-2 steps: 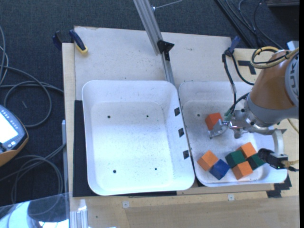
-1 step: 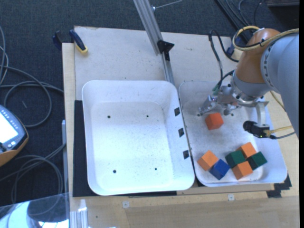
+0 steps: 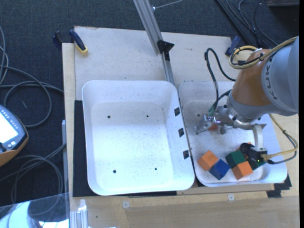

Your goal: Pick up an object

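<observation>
Several blocks lie at the near end of the right bin (image 3: pixel 190 99): an orange block (image 3: pixel 207 159), a blue block (image 3: pixel 218 169) touching it, a green block (image 3: pixel 235 157) and a second orange block (image 3: pixel 243 169). My gripper (image 3: pixel 205 125) hangs low over the middle of the right bin, pointing left, a short way beyond the blocks and apart from them. The grey wrist and the orange band hide the bin's right side. I see nothing held in the gripper.
The left bin (image 3: pixel 90 99) sits beside the right one, with black clips along their shared wall. A slanted metal rail (image 3: pixel 151 25) runs down to the bins' far edge. Cables lie on the floor at left and top right.
</observation>
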